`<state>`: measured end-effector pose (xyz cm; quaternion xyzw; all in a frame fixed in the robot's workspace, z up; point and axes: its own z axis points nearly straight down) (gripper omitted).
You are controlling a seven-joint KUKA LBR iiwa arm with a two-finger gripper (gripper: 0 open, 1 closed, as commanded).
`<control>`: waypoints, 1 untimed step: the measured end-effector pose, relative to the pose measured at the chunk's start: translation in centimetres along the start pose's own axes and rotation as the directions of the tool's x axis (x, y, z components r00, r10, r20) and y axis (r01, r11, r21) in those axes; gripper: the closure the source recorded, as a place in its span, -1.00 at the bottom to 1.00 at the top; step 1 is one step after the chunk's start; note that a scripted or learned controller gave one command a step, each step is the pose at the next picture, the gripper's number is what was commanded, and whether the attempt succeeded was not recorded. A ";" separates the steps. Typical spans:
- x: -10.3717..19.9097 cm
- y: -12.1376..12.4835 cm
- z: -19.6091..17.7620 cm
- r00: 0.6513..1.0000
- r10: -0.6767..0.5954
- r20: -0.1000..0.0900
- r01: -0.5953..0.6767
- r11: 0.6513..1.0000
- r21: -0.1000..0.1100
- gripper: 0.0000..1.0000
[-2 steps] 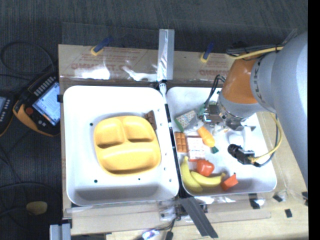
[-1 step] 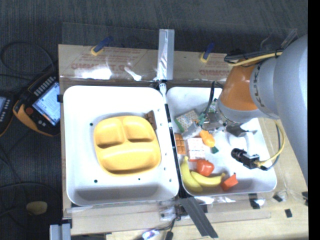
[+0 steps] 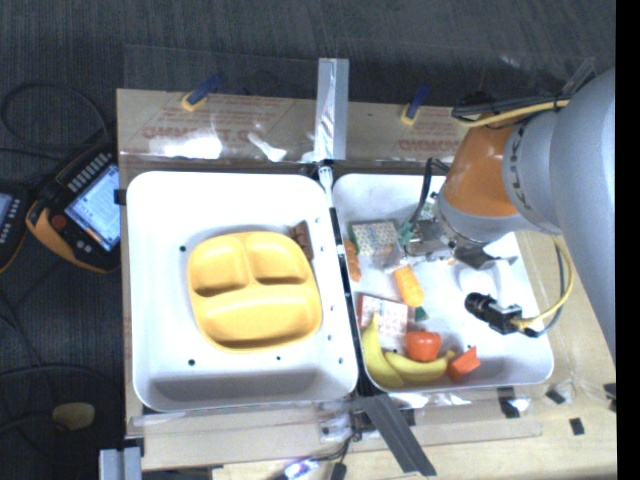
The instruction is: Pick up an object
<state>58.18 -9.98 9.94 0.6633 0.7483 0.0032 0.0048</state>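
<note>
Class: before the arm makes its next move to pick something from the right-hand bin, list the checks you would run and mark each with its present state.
1. Objects lie in the right bin: ok.
2. Banana and tomato unobstructed from above: ok.
3. Gripper is over the right bin: ok.
4. Gripper open: cannot tell.
5. Object between its fingers: cannot tell.
6. Yellow tray in the left bin is out of the arm's way: ok.

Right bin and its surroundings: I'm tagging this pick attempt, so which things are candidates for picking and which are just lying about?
Belong to the job:
grey arm's gripper
orange carrot-shaped toy
yellow plastic banana
red tomato-like toy
speckled square packet
right white bin

Lying about:
yellow divided tray in the left white bin
orange handheld pendant
blue clamps
</note>
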 end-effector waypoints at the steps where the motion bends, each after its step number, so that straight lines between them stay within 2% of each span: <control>1: 4.9 2.7 -12.0 0.999 0.051 0.000 -0.051 0.999 0.013 1.00</control>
